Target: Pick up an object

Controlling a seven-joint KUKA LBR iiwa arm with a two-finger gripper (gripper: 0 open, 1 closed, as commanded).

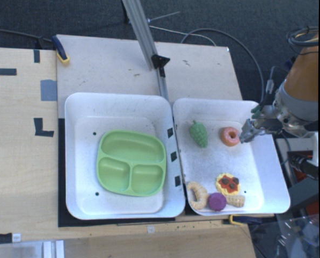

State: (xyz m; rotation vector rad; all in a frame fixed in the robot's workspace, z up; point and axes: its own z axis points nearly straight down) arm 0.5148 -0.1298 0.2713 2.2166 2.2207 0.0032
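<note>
From above, the gripper (247, 134) hovers just right of the pink donut (230, 136) in the right bin (267, 171), jaws' state unclear, so the approach seems underway, and next it must straddle the donut and close.

A robotics lab: taped bench (20, 144), white bins (74, 144), cables (213, 34).

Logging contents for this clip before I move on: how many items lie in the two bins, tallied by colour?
Green: 2, the divided plate in the left bin and the grape bunch in the right bin
Pink/orange: 1, the donut
Purple: 1, the ball
Tan: 1, the pretzel
Yellow and red: 1, the pizza slice
Total: 6
</note>
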